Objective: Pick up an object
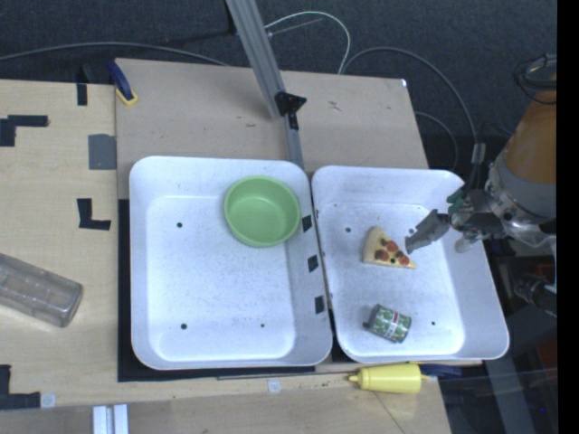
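— What is seen, from the left?

— A green bowl [262, 211] is set in the left bin [172, 278], near its far right corner.

— And the right bin [470, 315]?

— A pizza slice [387, 249] lies mid-bin, its long axis slanted, tip pointed toward the near right. A green can [388, 323] is laid on its side nearer the front. The gripper [425, 233] is poised just beside the slice (nothing clamped; whether open or closed cannot be told).

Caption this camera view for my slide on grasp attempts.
Gripper poised beside the pizza slice toy in the right bin; green bowl in the left.
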{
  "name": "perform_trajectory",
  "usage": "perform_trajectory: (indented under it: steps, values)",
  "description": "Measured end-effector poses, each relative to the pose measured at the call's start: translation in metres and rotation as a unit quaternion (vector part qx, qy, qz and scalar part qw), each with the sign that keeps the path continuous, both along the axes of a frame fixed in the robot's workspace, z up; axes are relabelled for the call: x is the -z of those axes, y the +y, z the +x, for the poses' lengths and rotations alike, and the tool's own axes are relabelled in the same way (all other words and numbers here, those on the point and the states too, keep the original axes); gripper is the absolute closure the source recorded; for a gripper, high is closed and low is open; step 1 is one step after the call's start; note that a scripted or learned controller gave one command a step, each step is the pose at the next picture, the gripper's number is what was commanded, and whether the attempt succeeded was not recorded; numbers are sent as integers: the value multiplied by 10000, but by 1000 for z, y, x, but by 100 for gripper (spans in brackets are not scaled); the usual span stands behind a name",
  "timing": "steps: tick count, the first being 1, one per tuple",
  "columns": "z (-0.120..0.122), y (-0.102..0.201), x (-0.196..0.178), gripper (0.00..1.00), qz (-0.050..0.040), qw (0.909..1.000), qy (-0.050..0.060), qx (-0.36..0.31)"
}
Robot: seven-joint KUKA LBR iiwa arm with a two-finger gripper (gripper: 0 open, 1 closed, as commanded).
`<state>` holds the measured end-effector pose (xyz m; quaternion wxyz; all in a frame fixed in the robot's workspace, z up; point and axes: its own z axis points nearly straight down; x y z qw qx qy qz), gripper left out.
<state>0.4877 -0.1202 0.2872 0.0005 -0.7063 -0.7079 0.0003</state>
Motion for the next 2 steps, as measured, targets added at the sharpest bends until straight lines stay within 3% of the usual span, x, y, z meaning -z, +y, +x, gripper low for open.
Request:
perform_trajectory:
  steps: [1,2]
  values:
    - [0,0,0,0,-2,10000,0,-1]
    - [-2,10,49,0,3,10000,24,5]
